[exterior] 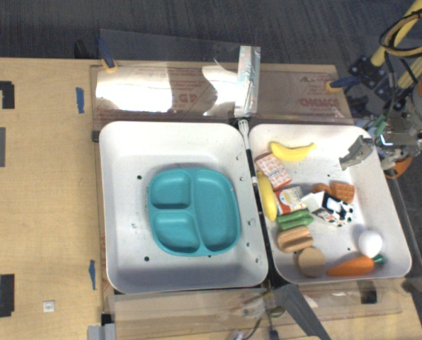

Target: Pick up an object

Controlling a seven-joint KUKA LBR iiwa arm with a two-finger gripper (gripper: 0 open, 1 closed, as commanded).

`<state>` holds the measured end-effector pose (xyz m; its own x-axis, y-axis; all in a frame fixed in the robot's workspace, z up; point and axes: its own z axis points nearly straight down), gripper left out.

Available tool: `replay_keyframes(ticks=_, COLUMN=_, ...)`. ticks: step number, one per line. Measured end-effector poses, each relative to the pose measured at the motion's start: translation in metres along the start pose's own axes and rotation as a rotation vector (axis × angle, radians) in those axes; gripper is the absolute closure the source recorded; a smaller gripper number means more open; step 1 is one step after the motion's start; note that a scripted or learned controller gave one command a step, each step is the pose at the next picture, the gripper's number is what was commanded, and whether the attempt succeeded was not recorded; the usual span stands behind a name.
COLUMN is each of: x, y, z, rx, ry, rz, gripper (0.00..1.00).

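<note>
The right bin [384, 190] holds several toy foods. A yellow banana [292, 150] lies at the back, with a red and white box [270, 167] and a long yellow piece [266, 195] along the left wall. A brown waffle [342, 190], a black and white cow [335, 210], a hot dog [294, 231], a white egg [370, 244] and an orange carrot [352, 265] lie further forward. My gripper [355, 152] hangs over the bin's back right part, right of the banana and above the waffle, with nothing seen in it.
The left bin [119, 190] holds a teal divided plate [195, 210]. A ridge [250, 190] divides the two bins. Clear plastic panels [168, 91] stand behind them. Cables and the arm's wrist [402, 129] crowd the right edge.
</note>
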<state>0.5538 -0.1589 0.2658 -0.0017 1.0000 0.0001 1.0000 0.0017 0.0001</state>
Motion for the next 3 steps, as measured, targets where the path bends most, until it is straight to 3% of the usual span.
replay_keyframes(ticks=1, x=0.032, y=-0.058, z=0.133, rx=0.008, ry=0.002, rz=0.135, gripper=0.0)
replay_keyframes(ticks=2, x=0.011, y=-0.044, z=0.167, rx=-0.003, ry=-0.001, rz=0.124, gripper=0.0)
replay_keyframes(ticks=3, x=0.065, y=0.061, z=0.135, rx=-0.005, ry=0.001, rz=0.025, gripper=0.0)
